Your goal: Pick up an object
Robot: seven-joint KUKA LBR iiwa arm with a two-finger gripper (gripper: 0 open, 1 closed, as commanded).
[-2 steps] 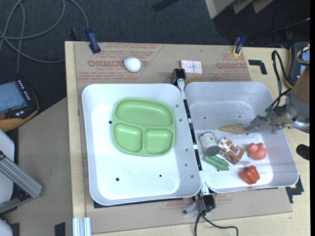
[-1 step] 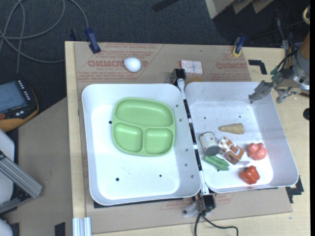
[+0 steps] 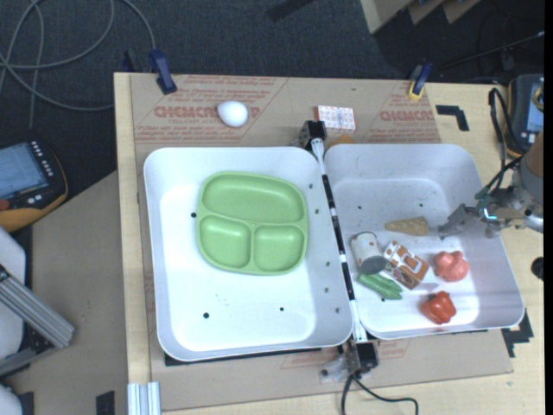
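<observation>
The right bin (image 3: pixel 415 167) holds several small items: a tan wedge (image 3: pixel 408 226), a small silver can (image 3: pixel 365 248), a brown-and-white packet (image 3: pixel 404 264), a green pea pod (image 3: pixel 380 284), a pink round fruit (image 3: pixel 450 266) and a red pepper (image 3: pixel 439 307). My gripper (image 3: pixel 460 220) reaches in from the right, low over that bin's right side. It is just right of the tan wedge and above the pink fruit. Nothing is seen between its tips.
The left bin (image 3: pixel 173 301) holds a green divided plate (image 3: pixel 253 223). A white egg (image 3: pixel 232 112) and a small pink-and-white box (image 3: pixel 336 118) lie on the bench behind the bins. Blue clamps (image 3: pixel 162 70) (image 3: pixel 419 79) grip the far edge.
</observation>
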